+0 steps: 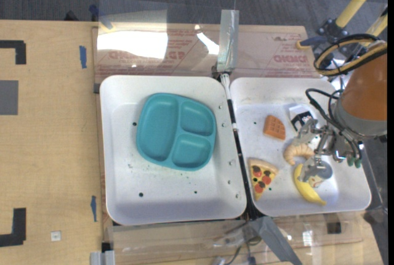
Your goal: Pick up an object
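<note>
Two white bins sat side by side on the bench. The left bin (117,134) held a teal plate (175,131) with three compartments, lying flat near its middle. The right bin (351,196) held four toy foods: a waffle (275,127) toward the back, a croissant (298,150) near the middle, a pizza slice (263,177) at the front left, and a banana (306,187) at the front. The arm (368,94) reached in from the right, its gripper (317,166) low over the bin, just above the banana and beside the croissant. Whether the jaws were apart or together could not be told.
</note>
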{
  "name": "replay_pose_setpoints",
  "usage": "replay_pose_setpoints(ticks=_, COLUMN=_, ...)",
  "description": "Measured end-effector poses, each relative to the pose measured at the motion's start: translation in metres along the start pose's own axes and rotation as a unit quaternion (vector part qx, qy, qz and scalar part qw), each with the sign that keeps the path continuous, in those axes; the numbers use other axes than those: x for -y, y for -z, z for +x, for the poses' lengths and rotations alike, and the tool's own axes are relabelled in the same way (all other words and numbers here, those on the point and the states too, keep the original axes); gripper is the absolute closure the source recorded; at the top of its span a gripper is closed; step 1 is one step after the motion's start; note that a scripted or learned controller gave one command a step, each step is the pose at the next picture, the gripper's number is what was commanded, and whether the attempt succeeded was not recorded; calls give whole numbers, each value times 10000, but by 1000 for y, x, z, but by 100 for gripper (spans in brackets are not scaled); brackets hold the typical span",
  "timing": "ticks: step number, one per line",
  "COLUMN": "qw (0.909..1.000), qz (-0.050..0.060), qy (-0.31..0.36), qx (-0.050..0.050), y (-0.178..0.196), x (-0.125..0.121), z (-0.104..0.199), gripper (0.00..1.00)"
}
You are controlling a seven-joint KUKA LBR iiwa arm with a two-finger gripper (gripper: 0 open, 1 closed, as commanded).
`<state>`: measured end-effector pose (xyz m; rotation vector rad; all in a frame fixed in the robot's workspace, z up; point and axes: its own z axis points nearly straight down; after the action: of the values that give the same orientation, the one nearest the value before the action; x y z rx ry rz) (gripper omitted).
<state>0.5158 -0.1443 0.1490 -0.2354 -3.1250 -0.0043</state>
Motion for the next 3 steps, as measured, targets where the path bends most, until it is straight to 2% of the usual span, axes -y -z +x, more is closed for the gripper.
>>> replay_pose_setpoints(ticks=1, qw=9805, qz=-10, qy=-1964, qx=99, y=-60, x=-19, z=29, gripper=0)
replay_pose_setpoints(ticks=2, qw=9345, qz=-7, qy=-3560, qx=65, y=-40, x=-1, z=18, gripper=0)
replay_pose_setpoints(ticks=3, qw=8675, qz=-15, qy=-4974, qx=50, y=-34, x=-28, z=-2, gripper=0)
